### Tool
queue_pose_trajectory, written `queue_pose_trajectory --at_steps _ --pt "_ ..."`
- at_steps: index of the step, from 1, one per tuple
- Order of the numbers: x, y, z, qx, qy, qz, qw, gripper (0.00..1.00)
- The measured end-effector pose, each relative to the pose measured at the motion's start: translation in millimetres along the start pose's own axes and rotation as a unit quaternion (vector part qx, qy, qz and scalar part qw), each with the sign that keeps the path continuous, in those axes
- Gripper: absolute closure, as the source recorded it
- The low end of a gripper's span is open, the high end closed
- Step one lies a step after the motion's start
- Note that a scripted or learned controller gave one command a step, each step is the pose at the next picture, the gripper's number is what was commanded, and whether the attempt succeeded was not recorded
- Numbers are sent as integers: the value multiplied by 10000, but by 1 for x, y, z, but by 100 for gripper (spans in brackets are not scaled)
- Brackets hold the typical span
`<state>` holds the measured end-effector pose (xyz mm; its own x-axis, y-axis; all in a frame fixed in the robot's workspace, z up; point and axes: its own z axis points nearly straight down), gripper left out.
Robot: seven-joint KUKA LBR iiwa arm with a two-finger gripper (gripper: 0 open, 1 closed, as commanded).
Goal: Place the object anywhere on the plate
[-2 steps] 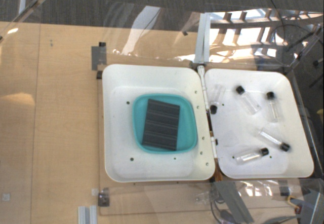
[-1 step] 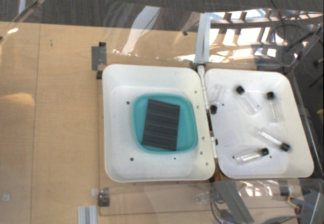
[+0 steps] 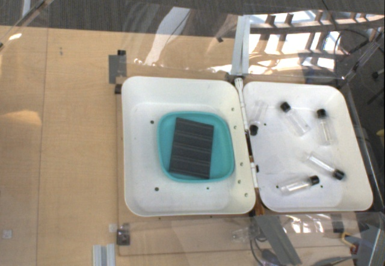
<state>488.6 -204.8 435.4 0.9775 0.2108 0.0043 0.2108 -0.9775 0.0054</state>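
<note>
While vials [image 3: 298, 184] lie apart, a dark block [image 3: 192, 147] rests on the teal plate [image 3: 224, 161]

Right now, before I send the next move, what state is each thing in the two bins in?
Teal plate: flat in the left bin, carrying the dark ribbed block.
Dark ribbed block: lying flat on the plate, inside its rim.
Clear vials: about five, black-capped, lying on their sides, scattered apart in the right bin.

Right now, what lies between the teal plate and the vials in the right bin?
In the camera view, between the teal plate and the vials lie the left bin's white floor and the two bins' meeting rims.
</note>
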Motion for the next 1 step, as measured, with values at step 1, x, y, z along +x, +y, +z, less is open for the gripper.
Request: queue_pose_trajectory --at_steps 1 --pt "0 0 0 0 1 0 10000 0"
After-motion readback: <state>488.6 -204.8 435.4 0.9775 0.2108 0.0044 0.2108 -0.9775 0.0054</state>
